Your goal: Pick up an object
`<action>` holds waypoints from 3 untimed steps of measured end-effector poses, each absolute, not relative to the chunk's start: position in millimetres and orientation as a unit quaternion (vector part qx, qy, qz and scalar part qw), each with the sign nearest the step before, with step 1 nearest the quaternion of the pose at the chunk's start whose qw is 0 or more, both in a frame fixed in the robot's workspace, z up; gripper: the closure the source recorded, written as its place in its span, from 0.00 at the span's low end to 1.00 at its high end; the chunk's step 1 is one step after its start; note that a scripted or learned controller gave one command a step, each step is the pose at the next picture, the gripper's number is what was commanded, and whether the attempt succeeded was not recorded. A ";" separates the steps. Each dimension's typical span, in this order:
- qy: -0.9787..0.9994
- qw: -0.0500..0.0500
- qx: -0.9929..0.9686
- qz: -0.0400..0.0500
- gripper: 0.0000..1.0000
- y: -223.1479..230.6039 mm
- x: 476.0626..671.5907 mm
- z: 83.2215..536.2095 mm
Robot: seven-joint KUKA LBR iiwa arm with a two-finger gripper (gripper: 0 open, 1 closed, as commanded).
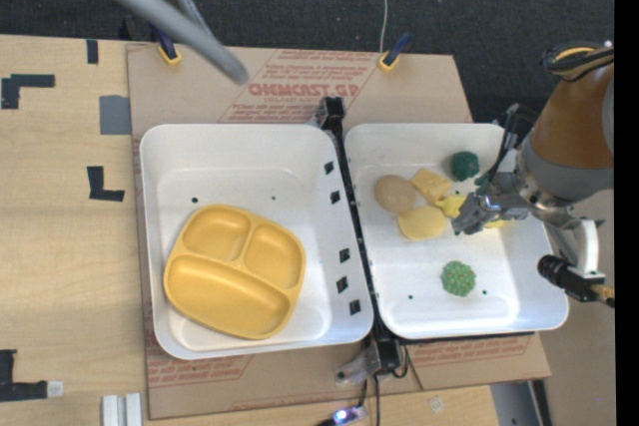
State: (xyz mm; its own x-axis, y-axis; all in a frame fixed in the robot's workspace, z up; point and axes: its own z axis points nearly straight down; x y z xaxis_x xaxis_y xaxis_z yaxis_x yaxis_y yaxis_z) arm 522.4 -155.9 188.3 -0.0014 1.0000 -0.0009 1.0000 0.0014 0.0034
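Bench (60, 244): pale wood with black tape marks, spreading far to the gripper's left; a brown cardboard sheet (300, 85) with red print lies on it under both bins.
Arm (574, 130): grey with an orange band, coming in from the right and bending down over the right bin's right wall.
Left bin (240, 150): shallow and white, well to the gripper's left, across the black divider strip where the two bins meet.
Right bin (429, 309): shallow and white, directly beneath the gripper; its bare floor lies below and to the gripper's left.
Yellow tray (235, 269): a three-compartment plate lying flat in the left bin, well apart from the gripper.
Gripper (469, 214): dark, low over the right bin's right half, its tip right at the cluster of yellow pieces; whether the fingers are spread or closed, and whether anything sits between them, cannot be told at this angle.
Tan piece (394, 194): rounded, left of the gripper, touching the yellow pieces.
Pale yellow piece (421, 223): rounded, just left of the gripper's tip, very near or touching it.
Yellow wedge (431, 186): just up and left of the gripper.
Light green ball (458, 278): knobbly, below the gripper, apart from the cluster.
Dark green ball (463, 165): just above the gripper, near the far wall.
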 end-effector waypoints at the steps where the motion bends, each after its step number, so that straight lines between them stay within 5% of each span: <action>1: 0.708 0.000 0.707 0.000 1.00 -155.2 523.1 208.0; 3: 0.709 -0.001 0.705 0.000 1.00 -46.4 533.7 200.4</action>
State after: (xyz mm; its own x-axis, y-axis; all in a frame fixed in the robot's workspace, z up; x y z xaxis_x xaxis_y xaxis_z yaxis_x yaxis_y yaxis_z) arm 533.7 -46.4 200.4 -0.0066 1.0000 0.0016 1.0000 0.0066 -0.0026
